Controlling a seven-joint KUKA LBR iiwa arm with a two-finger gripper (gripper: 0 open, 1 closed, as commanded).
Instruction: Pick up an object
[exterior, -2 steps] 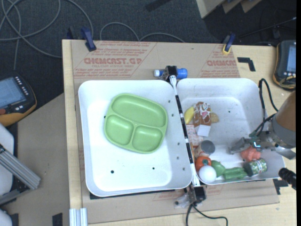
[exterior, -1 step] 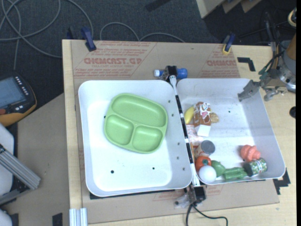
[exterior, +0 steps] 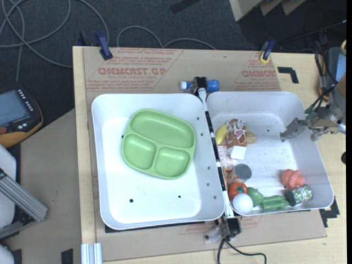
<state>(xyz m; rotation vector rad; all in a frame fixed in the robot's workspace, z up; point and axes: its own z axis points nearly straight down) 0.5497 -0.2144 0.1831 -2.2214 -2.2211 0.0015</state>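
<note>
Left bin [exterior: 110, 147] holds green divided tray [exterior: 158, 144]; right bin [exterior: 297, 106] has its bare floor at centre and upper right, clutter packed along divider and near wall. Gripper [exterior: 301, 126] at right rim, fingers spread, nothing between. Best candidate: orange lump [exterior: 292, 177], near the can [exterior: 300, 193]; descend vertically, clear of right wall.

Arm [exterior: 336, 100] (right side) edge-cropped

Green tray [exterior: 159, 143]; white bins [exterior: 110, 164]; orange-red toy [exterior: 292, 177]; white ball [exterior: 242, 203]
</note>
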